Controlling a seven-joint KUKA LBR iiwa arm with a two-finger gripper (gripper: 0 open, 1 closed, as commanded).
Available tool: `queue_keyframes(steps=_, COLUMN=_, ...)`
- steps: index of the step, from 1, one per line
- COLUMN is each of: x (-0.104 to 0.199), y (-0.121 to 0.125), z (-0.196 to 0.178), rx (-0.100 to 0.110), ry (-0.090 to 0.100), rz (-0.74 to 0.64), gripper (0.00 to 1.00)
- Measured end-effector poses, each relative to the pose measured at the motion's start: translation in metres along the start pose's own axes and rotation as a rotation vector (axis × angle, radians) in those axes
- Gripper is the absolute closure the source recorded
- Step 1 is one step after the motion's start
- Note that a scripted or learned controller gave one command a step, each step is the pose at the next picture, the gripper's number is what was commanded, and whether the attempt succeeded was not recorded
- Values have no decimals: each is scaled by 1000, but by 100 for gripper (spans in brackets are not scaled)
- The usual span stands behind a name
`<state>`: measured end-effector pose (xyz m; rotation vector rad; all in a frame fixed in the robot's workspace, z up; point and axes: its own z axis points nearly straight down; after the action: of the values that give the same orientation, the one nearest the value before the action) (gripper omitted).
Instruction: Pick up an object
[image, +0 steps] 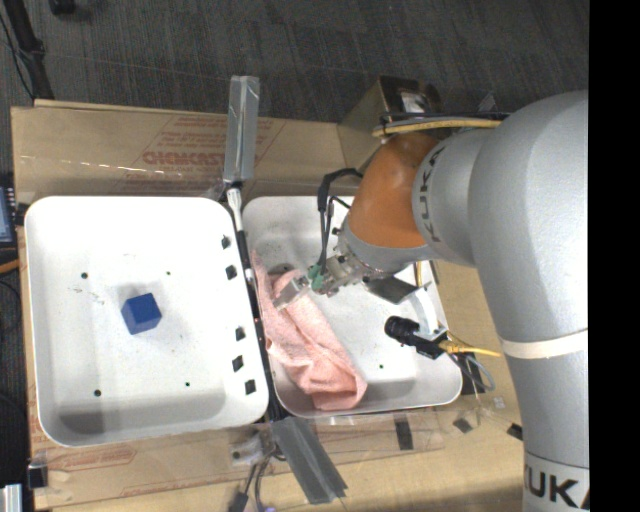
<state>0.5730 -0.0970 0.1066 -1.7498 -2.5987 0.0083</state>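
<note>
the two-finger gripper (293, 287) sits low in the right white bin (400, 385), at the upper end of a crumpled pink cloth (310, 345) lying along that bin's left wall; whether it pinches the fabric cannot be told. a small blue cube (142, 312) rests in the left white bin (60, 300).

I'm looking at a robotics lab: a KUKA arm (520, 230) over two white bins (60, 400) on a cardboard-covered bench (130, 140), dark carpet (300, 40) beyond.
</note>
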Motion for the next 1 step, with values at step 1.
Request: queue_keyframes(steps=1, x=-26, y=38, z=16, rx=-6, ry=-1, rz=406, gripper=0)
